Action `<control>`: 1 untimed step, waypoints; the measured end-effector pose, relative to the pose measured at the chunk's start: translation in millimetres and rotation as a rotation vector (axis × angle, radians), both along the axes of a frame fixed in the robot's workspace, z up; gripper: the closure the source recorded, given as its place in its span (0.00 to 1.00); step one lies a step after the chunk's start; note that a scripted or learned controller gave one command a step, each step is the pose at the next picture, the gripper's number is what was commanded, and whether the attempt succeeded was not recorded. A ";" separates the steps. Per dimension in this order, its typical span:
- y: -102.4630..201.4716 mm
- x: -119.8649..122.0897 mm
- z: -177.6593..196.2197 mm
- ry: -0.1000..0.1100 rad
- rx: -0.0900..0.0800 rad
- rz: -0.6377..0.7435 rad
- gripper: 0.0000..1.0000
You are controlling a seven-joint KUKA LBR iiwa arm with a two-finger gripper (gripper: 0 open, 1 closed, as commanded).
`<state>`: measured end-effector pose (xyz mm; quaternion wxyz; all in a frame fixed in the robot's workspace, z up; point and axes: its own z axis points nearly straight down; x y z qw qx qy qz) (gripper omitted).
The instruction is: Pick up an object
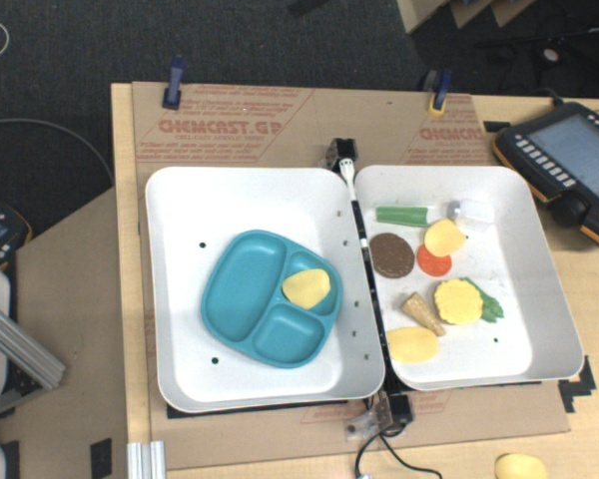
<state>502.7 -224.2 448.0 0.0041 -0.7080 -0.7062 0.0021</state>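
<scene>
Nothing is being gripped yet; tool state cannot be told. Selection is being awaited: the cookie [390,254] in the right bin [554,317] is lying open for a descent.

Left shallow white bin [180,267]: teal plastic divided plate [250,302], pale yellow rounded piece [306,287] in its right compartment. Right shallow white bin [519,357]: green stick [401,215], brown disc [390,254], yellow lump [444,238] overlapping red piece [435,262], tan cone [421,311], yellow ruffled piece [458,301], yellow oval [412,344]. Both bins on counter [130,168].
</scene>
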 end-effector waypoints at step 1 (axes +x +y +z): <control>41.8 0.2 -231.1 0.007 0.004 0.004 1.00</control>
